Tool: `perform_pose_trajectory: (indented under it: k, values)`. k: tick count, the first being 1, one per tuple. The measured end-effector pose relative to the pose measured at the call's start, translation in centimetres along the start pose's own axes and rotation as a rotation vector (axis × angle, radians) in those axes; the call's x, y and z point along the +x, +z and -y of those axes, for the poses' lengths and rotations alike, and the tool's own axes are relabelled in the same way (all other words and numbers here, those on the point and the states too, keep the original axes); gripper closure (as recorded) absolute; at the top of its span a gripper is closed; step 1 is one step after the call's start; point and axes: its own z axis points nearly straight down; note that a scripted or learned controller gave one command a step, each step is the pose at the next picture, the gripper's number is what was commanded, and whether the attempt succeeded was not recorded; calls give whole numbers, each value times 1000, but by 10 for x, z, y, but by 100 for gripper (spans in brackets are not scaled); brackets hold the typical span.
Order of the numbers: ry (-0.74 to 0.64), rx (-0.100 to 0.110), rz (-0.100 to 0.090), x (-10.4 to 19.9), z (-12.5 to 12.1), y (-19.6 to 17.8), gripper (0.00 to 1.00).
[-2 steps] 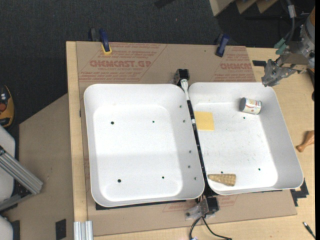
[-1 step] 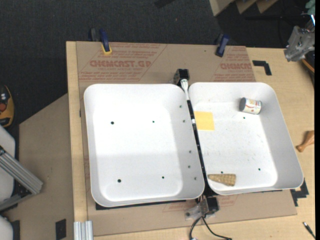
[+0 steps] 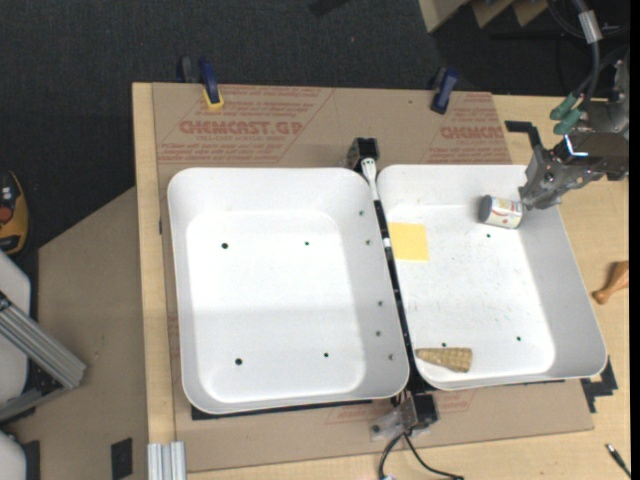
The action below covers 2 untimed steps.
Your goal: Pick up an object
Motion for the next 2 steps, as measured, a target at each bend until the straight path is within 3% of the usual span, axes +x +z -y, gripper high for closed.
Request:
perform_pose_trajectory:
  k: [1,2]
  values:
    - [-1,-18,1,44,-3,-78,100]
    - [1,-8,2,75,-3,-73,100]
